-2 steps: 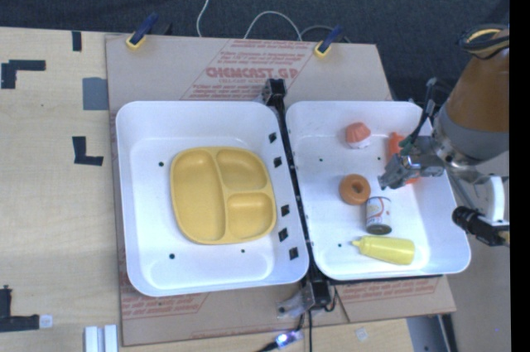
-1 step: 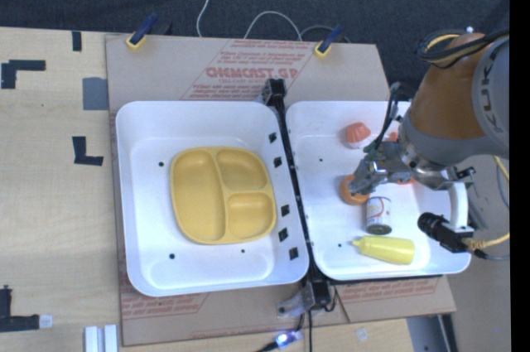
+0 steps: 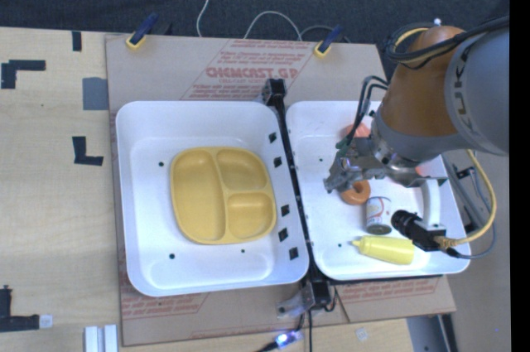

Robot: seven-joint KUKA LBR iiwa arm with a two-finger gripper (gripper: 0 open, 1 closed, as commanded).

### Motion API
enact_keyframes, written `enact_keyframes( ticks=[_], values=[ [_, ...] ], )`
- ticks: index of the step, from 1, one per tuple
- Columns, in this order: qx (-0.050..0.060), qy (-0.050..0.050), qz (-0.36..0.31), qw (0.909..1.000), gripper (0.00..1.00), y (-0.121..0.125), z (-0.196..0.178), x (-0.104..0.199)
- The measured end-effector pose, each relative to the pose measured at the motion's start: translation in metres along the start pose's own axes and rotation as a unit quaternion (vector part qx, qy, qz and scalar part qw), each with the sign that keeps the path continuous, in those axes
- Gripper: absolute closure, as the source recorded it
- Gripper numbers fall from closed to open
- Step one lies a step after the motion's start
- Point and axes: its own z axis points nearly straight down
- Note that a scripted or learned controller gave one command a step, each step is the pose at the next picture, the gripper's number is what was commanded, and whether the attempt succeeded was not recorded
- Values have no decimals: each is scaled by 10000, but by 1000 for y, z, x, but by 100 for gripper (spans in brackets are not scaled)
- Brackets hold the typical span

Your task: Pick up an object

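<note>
Over the right bin [image 3: 327,255], low above the floor: hand [image 3: 341,176], hovering just beside an orange ring [image 3: 357,193], probably lined up for a grab. Whether spread or closed, cannot tell. Close by, a small can [image 3: 378,214] on its side and a yellow bottle [image 3: 386,249] lying flat nearer the front wall, likely tipped in loose. Across the divider, in the left bin [image 3: 137,127], a yellow divided tray [image 3: 222,195], well apart from the hand.
</note>
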Motion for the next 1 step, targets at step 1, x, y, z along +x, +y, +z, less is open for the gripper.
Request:
enact_keyframes(
  ticks=[1],
  values=[
    [17,-7,10,10000,100,-13,6,50]
  ],
)
